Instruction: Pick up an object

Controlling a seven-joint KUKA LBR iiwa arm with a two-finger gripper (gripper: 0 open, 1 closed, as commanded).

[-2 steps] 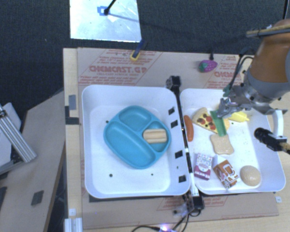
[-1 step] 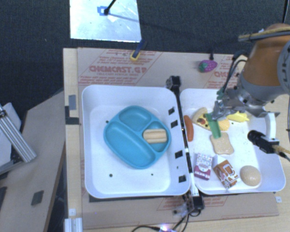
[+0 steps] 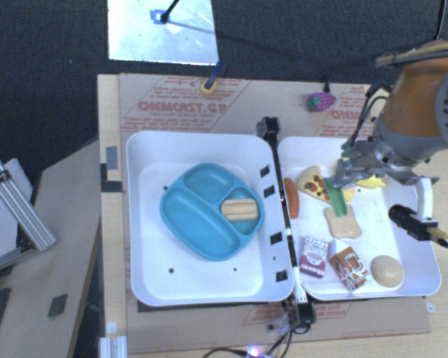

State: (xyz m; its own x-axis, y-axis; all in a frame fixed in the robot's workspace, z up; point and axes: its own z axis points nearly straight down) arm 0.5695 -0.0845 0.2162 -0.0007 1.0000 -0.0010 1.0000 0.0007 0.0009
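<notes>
two shallow white bins sit side by side on my bench, seen from above at a slant. the left bin (image 3: 145, 274) holds a blue divided plate (image 3: 209, 211) near its middle, and a tan bread roll (image 3: 240, 209) lies in the plate's right compartment.

the right bin (image 3: 425, 271) carries the small toy foods. along its left wall lies an orange sausage (image 3: 291, 197). just right of that is a pizza slice (image 3: 314, 184), and a green strip (image 3: 336, 197) lies at a slant between the pizza slice and a beige cracker-like piece (image 3: 343, 224), overlapping the top of that piece. near the front edge are a small maroon and white carton (image 3: 313, 256), a brown and orange carton (image 3: 349, 268) and a pale egg-shaped piece (image 3: 387, 271) toward the front right corner. something yellow (image 3: 369, 183) peeks out under the arm.

my arm reaches in from the right, and its pincer (image 3: 346, 171) is low over the back part of the right bin, right at the upper end of the green strip. i cannot tell how far the pincer is open, or whether it has hold of anything.

a small purple and green toy (image 3: 320, 101) rests on the bench behind the right bin.
</notes>
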